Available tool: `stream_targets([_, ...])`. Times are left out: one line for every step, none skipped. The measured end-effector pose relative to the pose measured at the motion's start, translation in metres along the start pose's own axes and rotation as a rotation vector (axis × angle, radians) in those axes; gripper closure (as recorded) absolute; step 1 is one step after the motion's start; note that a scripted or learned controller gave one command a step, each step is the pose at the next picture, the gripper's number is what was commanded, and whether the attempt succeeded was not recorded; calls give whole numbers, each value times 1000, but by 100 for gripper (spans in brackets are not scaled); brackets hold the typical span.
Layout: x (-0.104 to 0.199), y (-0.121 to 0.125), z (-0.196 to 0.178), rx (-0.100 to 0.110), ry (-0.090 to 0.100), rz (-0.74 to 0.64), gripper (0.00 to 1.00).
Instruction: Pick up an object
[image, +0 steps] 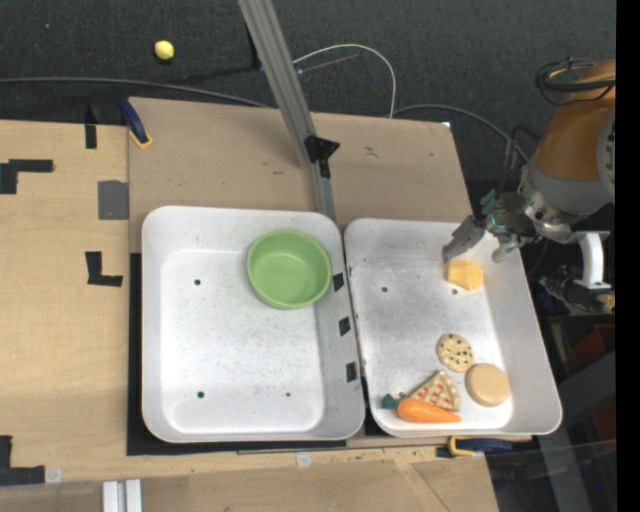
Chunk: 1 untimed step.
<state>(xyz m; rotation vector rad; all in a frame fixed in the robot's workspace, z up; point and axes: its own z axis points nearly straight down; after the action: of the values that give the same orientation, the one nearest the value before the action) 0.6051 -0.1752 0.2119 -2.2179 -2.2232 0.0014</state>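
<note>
Camera view: the gripper (482, 240) hangs by the right white bin's (400, 300) far edge, just above the small yellow block (464, 275). Its fingers look spread apart, grasping nothing. Nothing is picked up yet.

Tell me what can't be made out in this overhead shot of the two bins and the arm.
- Gripper: fingers too blurred to tell whether they touch the yellow block.
- Arm: cut off by the camera view's right edge.
- Pizza slice toy: lower edge covered by the carrot.
- Small yellow ball: too small to identify.
</note>
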Motion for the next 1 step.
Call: stream_targets([0,0,0,0,0,0,0])
